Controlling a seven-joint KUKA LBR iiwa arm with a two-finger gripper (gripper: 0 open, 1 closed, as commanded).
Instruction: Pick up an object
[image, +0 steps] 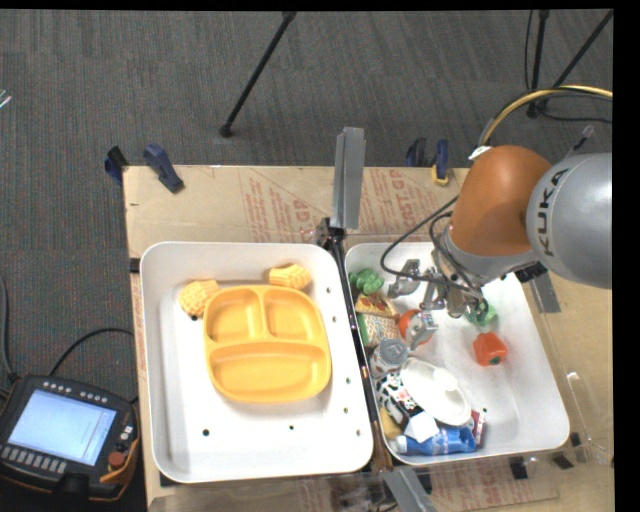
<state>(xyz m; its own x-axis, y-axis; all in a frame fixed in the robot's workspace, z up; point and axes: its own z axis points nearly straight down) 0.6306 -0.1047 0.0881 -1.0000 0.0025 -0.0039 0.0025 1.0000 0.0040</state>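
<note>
My gripper (428, 305) hangs low over the left half of the right bin (545, 395), below the arm's orange band. Right under its tip lies a small orange-red piece (408, 324), too close for me to tell whether they touch. Around it are a green toy (367, 281), a second green piece (485, 315), an orange-red toy (490, 348), a grey cap (390, 353), a white bowl (438, 390), a black-and-white item (398, 393) and a blue-and-white packet (442, 438).
The left bin (165, 400) holds a yellow divided plate (267, 343) and two yellow waffle-like toys (197, 295) (290, 275). A grey post (348, 185) stands behind the gap between the bins. A teach pendant (60, 430) lies on the floor at lower left.
</note>
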